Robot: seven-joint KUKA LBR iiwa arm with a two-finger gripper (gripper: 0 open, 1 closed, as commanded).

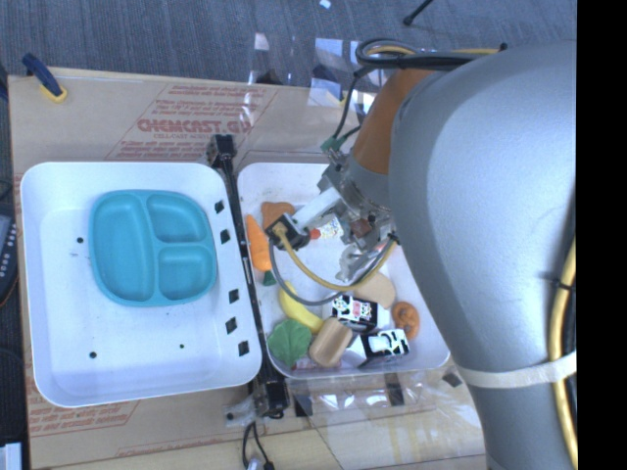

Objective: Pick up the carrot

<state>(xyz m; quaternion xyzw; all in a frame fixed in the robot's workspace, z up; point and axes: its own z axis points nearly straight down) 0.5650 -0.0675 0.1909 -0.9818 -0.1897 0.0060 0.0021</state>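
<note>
From above, the table (147, 116) carries two shallow white bins side by side. The left bin (59, 360) holds a turquoise divided plate (154, 246), lying flat toward its far half.

The right bin (431, 360) is crowded. The carrot (259, 247) lies along its left wall, just beside the black divider (235, 253) between the bins, its length running near to far. Just past its far end sits a small orange-brown piece (277, 210). Near the carrot's near end lies a banana (299, 309), and nearer still a green leafy vegetable (291, 340). Right of that are a tan cylinder-shaped item (331, 342), two black-and-white patterned blocks (355, 309) and (387, 343), and a small orange-brown pastry-like piece (405, 317).

The grey arm (490, 223) comes in from the right and covers much of the bin's right side, its orange band (387, 125) showing above the wrist. The pincer (358, 238) hangs over the middle of the right bin, to the right of the carrot and apart from it, with a yellow cable (309, 272) looping below it. I cannot tell whether the pincer is spread or pressed together; wrist hardware and clutter muddle it.
</note>
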